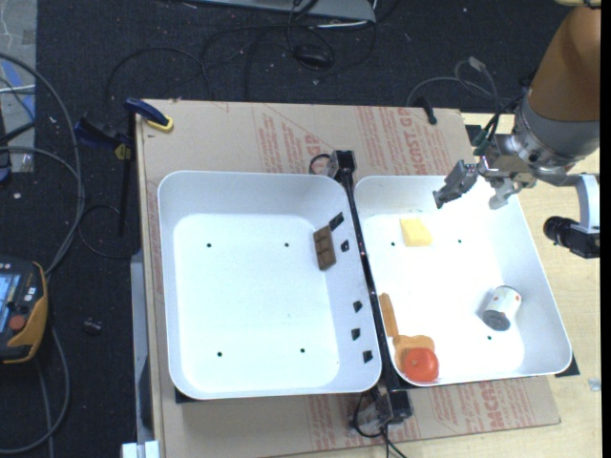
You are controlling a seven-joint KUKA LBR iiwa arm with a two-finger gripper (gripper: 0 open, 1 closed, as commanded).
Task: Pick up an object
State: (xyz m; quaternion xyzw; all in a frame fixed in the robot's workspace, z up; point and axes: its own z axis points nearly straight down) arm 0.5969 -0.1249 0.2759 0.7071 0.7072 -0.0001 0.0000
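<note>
My bins (191, 208): white. Block (415, 232): pale yellow. Bar (325, 249): dark brown. Ball (419, 364): red-orange. Cup (499, 307): white, grey. My band (571, 55): orange.

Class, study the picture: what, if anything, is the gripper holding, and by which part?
Nothing. The gripper hangs open over the far edge of the right bin, its fingers bare. The yellow block lies apart from it on the bin floor.
</note>
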